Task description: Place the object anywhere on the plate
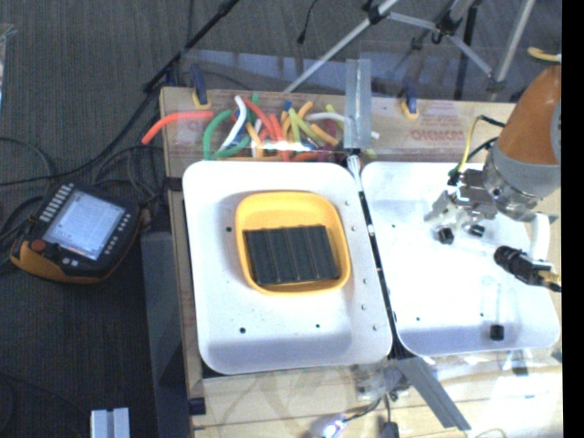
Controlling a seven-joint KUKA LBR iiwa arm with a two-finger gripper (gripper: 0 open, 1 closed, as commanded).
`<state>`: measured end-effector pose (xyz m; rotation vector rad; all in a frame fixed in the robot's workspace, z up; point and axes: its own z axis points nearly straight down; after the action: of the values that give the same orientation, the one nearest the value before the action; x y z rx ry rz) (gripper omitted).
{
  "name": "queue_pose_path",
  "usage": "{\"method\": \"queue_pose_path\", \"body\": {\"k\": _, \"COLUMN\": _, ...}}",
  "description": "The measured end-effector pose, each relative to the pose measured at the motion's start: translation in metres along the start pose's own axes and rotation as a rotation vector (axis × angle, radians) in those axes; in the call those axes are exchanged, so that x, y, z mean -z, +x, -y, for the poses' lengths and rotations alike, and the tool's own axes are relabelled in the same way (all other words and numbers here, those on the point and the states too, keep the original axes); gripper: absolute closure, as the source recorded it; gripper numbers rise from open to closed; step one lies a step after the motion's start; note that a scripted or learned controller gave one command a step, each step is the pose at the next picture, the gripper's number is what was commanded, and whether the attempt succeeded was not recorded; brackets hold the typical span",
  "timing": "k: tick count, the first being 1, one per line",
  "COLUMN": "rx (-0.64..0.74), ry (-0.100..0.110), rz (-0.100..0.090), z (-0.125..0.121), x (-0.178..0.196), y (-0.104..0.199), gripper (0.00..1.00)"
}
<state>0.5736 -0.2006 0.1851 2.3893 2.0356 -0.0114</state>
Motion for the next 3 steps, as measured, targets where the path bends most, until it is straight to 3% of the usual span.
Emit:
{"method": "queue_pose_path", "body": {"k": 1, "rx": 0.132, "ry": -0.001, "rz": -0.006, "z": 0.074, "x": 0.038, "y": 0.049, "gripper": 1.00}}
{"method": "queue_pose_path", "body": {"k": 2, "rx": 0.409, "ry": -0.002, "rz": -0.009, "z": 0.063, "x": 0.028, "y": 0.125, "gripper": 1.00}}
{"method": "queue_pose_path", "body": {"k": 3, "rx": 0.455, "ry": -0.003, "rz": -0.007, "z": 0.041, "x": -0.001, "y": 0.204, "gripper": 1.00}}
